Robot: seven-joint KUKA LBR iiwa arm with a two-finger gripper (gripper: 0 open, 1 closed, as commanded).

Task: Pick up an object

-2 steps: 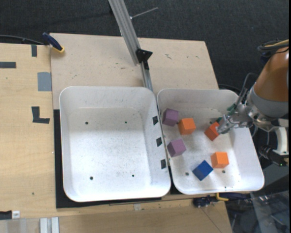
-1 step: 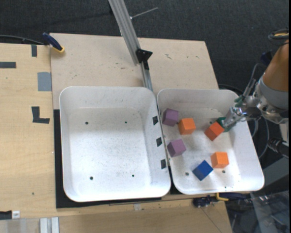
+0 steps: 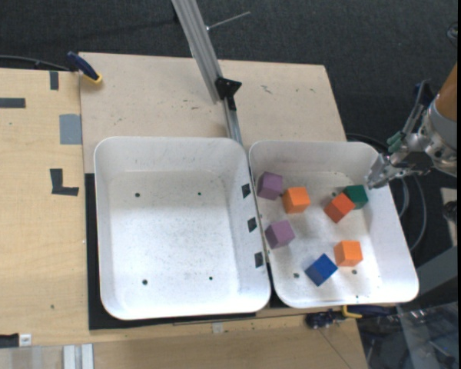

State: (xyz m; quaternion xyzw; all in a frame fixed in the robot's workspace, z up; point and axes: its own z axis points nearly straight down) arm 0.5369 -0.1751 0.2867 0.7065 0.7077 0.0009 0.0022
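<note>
My claw [image 3: 378, 177] sits at the right bin's [image 3: 384, 283] upper right rim, arm coming in from the right edge; whether its tips are apart or together I cannot tell, too small and blurred; nothing visible between them.

Right bin holds seven blocks; green block [image 3: 357, 196] nearest my claw, just left and below it, touching the red block [image 3: 339, 207] on its lower left; orange block [image 3: 296, 199] left of the red one, apart from it; purple block [image 3: 270, 184] just up-left of that orange block, near the bin's left wall; second purple block [image 3: 280, 234] lower, also by the left wall; blue block [image 3: 321, 269] toward the bin's front; second orange block [image 3: 349, 253] just right and above the blue one, close but contact unclear.

Left bin [image 3: 107, 206] stands side by side with the right bin, walls touching along the middle; a few dark dots on its floor.

Both bins rest on the tabletop [image 3: 154, 91], light wood; grey metal rail [image 3: 200, 37] slants down from the top to the gap between the bins, black bracket [image 3: 227, 88] on it; blue and yellow clamp [image 3: 84, 66] at the tabletop's upper left corner; grey tape patch [image 3: 71, 128] left of the left bin.
</note>
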